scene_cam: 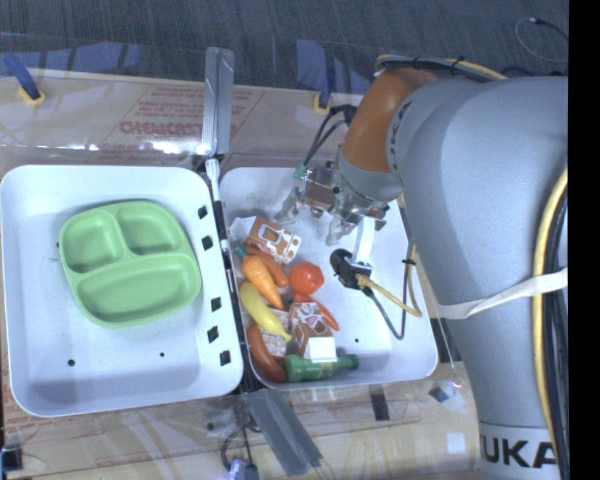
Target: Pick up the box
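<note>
Orange-and-white box (274, 239) lies in the right bin (412, 360), on top of the toy food pile, w/ the gripper (317, 220) just beside it, fingers spread and nothing between them. Pick not yet done, approx. at start: grasp and lift are left.

White "UKA" lettering on the grey arm base (515, 438), lower right.

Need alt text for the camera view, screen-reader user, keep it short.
A grey robot arm reaches from the right, its end effector above the right white bin, near a small orange box lying among toy food: carrot, tomato, banana, green bottle. The left bin holds a green divided plate.
</note>
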Robot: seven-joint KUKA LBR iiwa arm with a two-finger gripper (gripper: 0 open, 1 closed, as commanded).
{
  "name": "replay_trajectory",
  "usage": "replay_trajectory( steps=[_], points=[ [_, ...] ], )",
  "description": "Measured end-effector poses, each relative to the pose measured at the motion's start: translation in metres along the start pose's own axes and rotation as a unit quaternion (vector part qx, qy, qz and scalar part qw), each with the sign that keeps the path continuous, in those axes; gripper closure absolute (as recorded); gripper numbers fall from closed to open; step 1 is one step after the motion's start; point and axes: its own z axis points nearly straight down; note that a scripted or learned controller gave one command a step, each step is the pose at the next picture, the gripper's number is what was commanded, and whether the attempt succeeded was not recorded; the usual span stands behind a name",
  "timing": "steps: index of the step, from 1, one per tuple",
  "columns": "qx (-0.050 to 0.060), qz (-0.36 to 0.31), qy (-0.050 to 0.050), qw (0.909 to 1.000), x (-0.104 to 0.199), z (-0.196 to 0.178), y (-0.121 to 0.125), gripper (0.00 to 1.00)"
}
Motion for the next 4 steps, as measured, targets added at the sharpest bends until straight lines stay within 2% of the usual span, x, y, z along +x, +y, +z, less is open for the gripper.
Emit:
replay_trajectory(
  steps=[1, 2, 3, 4],
  points=[
    [-0.003, 0.111, 0.0, 0.9938, 0.038, 0.009, -0.015, 0.0],
    [-0.004, 0.166, 0.001, 0.9861, 0.043, 0.009, 0.001, 0.0],
    [-0.002, 0.377, 0.001, 0.9263, 0.044, 0.009, 0.004, 0.0],
    [-0.002, 0.462, 0.002, 0.8869, 0.031, -0.019, 0.003, 0.0]
  ],
)
